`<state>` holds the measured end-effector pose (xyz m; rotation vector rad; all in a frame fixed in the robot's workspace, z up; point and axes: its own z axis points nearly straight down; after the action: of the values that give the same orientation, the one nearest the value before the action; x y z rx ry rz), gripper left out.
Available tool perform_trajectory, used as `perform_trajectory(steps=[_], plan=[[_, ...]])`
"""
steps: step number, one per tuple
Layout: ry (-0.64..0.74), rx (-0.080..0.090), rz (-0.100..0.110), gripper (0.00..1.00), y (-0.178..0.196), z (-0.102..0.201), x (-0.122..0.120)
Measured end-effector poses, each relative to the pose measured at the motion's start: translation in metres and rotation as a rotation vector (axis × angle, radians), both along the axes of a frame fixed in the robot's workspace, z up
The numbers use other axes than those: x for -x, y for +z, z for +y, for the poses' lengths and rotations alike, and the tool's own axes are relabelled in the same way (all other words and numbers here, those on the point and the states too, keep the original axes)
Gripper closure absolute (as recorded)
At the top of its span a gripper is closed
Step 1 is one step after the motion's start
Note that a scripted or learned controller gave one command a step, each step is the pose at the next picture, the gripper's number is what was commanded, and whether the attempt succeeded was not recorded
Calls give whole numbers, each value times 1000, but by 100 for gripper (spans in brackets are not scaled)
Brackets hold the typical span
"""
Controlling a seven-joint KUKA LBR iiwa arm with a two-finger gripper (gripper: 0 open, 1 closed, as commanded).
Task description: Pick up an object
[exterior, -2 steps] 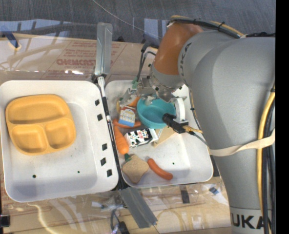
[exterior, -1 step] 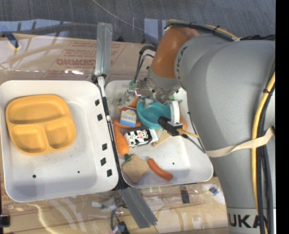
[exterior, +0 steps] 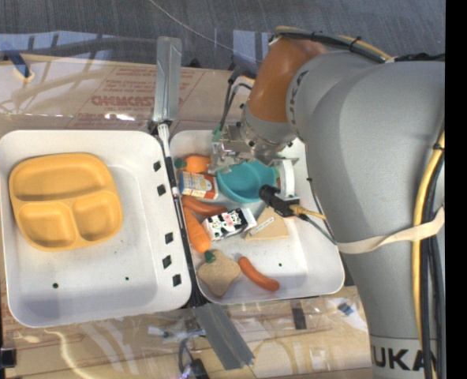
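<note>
The right bin (exterior: 316,271) holds a heap of items. A teal bowl (exterior: 245,181) lies near its back, with an orange fruit (exterior: 196,164) and a small orange-and-white carton (exterior: 196,185) to its left. In front of them lie a red sausage (exterior: 206,207), a carrot (exterior: 199,236) and a black-and-white patterned box (exterior: 228,223). A bread slice (exterior: 219,275) and a second sausage (exterior: 259,273) rest near the front wall. My gripper (exterior: 222,152) hangs low over the bowl's back left rim, next to the orange fruit. Nothing shows held in it.
The left bin (exterior: 99,290) carries a yellow divided plate (exterior: 64,199) at its back left. A tan flat piece (exterior: 271,228) lies right of the patterned box. The big grey arm (exterior: 360,156) covers the right bin's right side. A metal divider (exterior: 167,77) stands between the bins at the back.
</note>
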<state>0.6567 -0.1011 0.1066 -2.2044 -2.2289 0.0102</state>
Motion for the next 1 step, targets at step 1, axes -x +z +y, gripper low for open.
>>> perform_trajectory(steps=[1], plan=[[-329,1,-10,100,86,56,2]])
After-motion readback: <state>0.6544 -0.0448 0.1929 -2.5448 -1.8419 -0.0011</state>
